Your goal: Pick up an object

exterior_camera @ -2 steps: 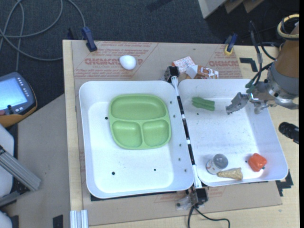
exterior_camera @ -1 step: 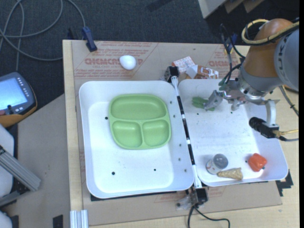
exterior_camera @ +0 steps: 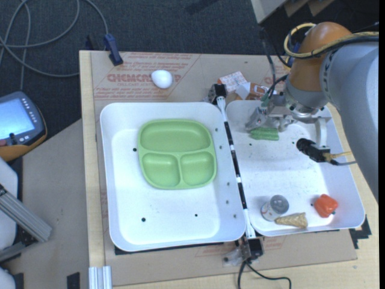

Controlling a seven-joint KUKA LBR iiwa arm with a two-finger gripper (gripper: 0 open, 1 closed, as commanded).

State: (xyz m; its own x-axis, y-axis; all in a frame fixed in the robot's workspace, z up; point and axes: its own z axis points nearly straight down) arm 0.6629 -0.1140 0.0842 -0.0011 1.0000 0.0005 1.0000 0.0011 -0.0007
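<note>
End effector [exterior_camera: 260,124] hangs just above green object [exterior_camera: 264,135] in right bin [exterior_camera: 349,218].

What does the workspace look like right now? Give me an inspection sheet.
Surface: two white bins, left bin and right bin, on a cardboard-topped bench.
Job's things: green divided plate in left bin; green piece, orange object, grey round object, tan wedge in right bin.
Clutter: white egg-shaped object, wrappers, blue clip.
Grippers: claw just above the green piece.
Cables: loops on floor.
Surroundings: handheld screen.
</note>
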